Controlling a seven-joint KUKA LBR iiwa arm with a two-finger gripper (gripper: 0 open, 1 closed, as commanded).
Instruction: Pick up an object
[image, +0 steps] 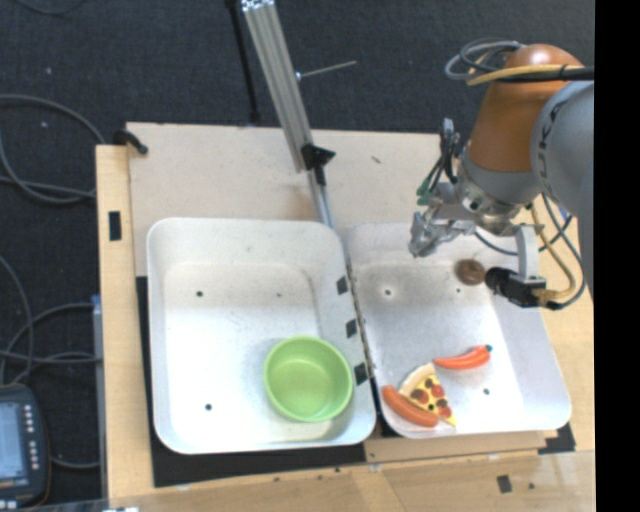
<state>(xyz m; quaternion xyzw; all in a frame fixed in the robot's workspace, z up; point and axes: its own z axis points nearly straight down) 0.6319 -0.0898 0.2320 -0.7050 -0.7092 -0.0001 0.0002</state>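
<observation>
My gripper (425, 240) hangs over the far edge of the right bin (400, 310), above its back left part, and nothing shows between its tips. A small brown round object (469, 270) lies just to the right of it on the bin floor. Near the front of this bin lie an orange carrot (463, 358), a pizza slice (430, 393) and a red-brown sausage (408, 407). In the left bin (200, 300) a green bowl (308, 377) sits at the front right corner.
A slanted metal pole (290, 110) comes down to the bench behind the seam between the bins. Cables and a black fitting (515, 285) hang off the arm over the right bin's right side.
</observation>
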